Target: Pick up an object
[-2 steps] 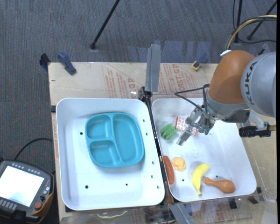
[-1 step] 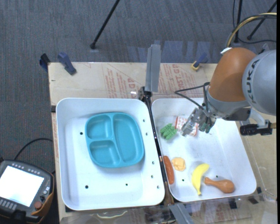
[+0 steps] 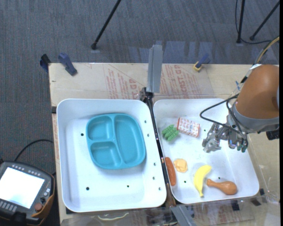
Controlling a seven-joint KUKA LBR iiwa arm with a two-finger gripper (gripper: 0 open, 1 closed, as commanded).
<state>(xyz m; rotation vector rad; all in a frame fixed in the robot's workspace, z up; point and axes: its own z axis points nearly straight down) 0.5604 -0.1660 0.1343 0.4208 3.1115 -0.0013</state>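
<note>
Pincer [image 3: 225, 141] at the end of the grey arm hangs over the right-hand part of the right bin [image 3: 236, 166], above bare white floor, with nothing between its fingers. Whether those fingers stand wide or narrow cannot be told; they blur into a metallic cluster. The arm's orange band [image 3: 258, 91] bulges above it, reaching in from the right.

2 shallow white bins sit side by side on a board-topped bench. The left bin [image 3: 70, 182] holds 1 blue plate [image 3: 116, 140] with 3 compartments, lying flat near its middle.

The right bin carries 6 small toy foods, any of which could serve as the object to pick up. A green leafy piece [image 3: 170, 132] and a red-and-white packet [image 3: 188, 126] lie near the far left, well apart from the pincer. A sausage [image 3: 170, 170] lies along the left wall, an orange lump [image 3: 180, 165] just beside it. Toward the near edge, a yellow banana [image 3: 201, 179] curves close to a brown drumstick [image 3: 222, 186]; I cannot tell whether they touch.

Judging by position, the pincer is between targets: the banana and drumstick lie nearest, toward the near edge. Scattered, separated items probably make single grasps easier.
</note>
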